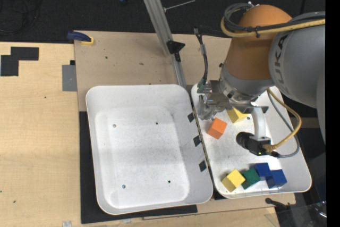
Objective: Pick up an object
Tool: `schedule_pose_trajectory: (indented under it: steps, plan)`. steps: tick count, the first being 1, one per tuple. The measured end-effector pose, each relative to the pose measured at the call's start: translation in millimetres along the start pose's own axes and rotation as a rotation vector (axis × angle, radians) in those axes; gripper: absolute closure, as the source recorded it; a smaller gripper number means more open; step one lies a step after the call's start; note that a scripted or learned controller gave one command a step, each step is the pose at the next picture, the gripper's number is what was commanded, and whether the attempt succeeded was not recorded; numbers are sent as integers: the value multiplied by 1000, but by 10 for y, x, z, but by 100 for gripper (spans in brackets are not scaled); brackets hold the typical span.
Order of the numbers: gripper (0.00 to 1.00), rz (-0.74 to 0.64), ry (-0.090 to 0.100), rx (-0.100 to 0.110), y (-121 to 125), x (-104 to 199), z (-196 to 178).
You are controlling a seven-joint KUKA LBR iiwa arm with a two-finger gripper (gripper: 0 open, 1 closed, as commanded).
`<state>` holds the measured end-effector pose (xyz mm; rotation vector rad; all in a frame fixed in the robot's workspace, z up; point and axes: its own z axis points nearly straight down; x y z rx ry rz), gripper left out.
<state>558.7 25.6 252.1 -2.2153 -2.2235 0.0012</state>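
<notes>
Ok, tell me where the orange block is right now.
The orange block lies in the right bin, near its left wall, just below the gripper and left of a yellow block.

The gripper [207, 106] hung over the right bin [297, 181], near its left wall. One block [216, 128] lay just below-right of the fingers, another [237, 114] farther right. Four blocks [254, 176] clustered well below them. The left bin [139, 151] lay to their left.

You see two shallow white plastic bins [141, 196], the left speckled dark. In the right bin sit an orange cube [216, 128], a yellow block [237, 115], and near its front edge yellow [232, 180], green [251, 177] and blue [270, 174] blocks.
</notes>
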Motion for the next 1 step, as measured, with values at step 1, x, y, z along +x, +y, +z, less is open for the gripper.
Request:
schedule_pose_trajectory:
  steps: [1]
  plan:
    - [100, -1, 0, 0, 54, 538, -28]
